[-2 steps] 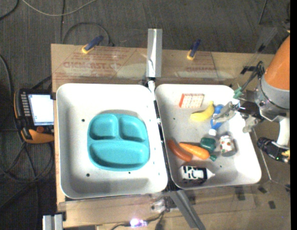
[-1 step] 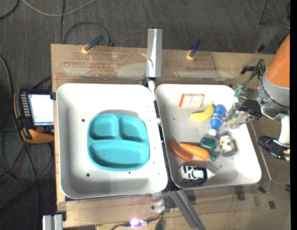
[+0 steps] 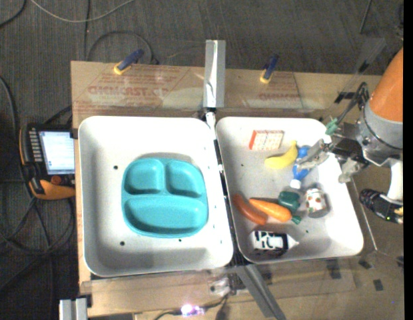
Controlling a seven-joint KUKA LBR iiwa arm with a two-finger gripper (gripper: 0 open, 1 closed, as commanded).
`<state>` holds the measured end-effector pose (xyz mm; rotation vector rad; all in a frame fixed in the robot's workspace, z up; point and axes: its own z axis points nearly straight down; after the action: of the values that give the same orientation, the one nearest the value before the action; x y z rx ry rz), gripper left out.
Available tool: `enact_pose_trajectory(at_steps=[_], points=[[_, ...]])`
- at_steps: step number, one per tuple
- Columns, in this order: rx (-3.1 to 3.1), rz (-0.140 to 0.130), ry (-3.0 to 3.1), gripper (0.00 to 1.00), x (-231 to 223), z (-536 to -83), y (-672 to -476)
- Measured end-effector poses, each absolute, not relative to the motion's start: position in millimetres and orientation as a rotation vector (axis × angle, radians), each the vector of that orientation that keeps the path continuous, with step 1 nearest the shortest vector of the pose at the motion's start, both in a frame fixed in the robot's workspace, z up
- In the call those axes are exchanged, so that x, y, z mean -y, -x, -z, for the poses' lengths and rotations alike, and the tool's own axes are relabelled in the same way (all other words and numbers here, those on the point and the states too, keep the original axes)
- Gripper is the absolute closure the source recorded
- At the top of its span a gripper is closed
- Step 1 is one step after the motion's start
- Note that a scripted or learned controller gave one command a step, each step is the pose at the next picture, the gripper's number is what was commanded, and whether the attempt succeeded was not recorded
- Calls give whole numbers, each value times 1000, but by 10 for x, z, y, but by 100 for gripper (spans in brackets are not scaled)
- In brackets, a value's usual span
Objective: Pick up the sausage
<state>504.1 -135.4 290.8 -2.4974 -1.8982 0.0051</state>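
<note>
- The bench [image 3: 93, 85] carries two shallow white bins side by side: the left bin [image 3: 100, 152] holds a teal divided plate [image 3: 165, 196], and the right bin [image 3: 340, 232] holds all the small objects.
- The arm [image 3: 393, 105], grey with an orange band, reaches in from the right side of the view and hangs over the right bin's upper right corner.
- The gripper [image 3: 320, 151] sits at the arm's tip, over the bin floor just beside a yellow banana [image 3: 282, 157] and a blue-capped item [image 3: 300, 169].
- The sausage [image 3: 249, 211] is the reddish-brown piece in the lower left part of the right bin, close to the wall that divides the two bins.
- Its long axis runs on a diagonal, from upper left down to lower right, and it lies touching or partly under an orange carrot [image 3: 270, 209] along its right side.
- From the gripper, the sausage lies down and to the left in the view, well apart, with the banana and the blue-capped item nearer to the tip than the sausage is.
- A judgement: the coming move turns on crossing that diagonal gap and lining the fingers across the sausage's short width, away from the carrot.
- The fingers are too small and cluttered here to tell whether they are spread or closed; nothing can be seen held between them.
</note>
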Motion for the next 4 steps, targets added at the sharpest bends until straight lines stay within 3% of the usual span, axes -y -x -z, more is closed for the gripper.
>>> enact_pose_trajectory(at_steps=[1,2,3,4], points=[[1889,-6,2505,0,796,-1948,-5181],[1858,-8,2528,0,73,-1822,-4982],[1779,-6,2584,0,414,-1824,-4831],[1780,-10,2580,100,406,-1901,-4833]])
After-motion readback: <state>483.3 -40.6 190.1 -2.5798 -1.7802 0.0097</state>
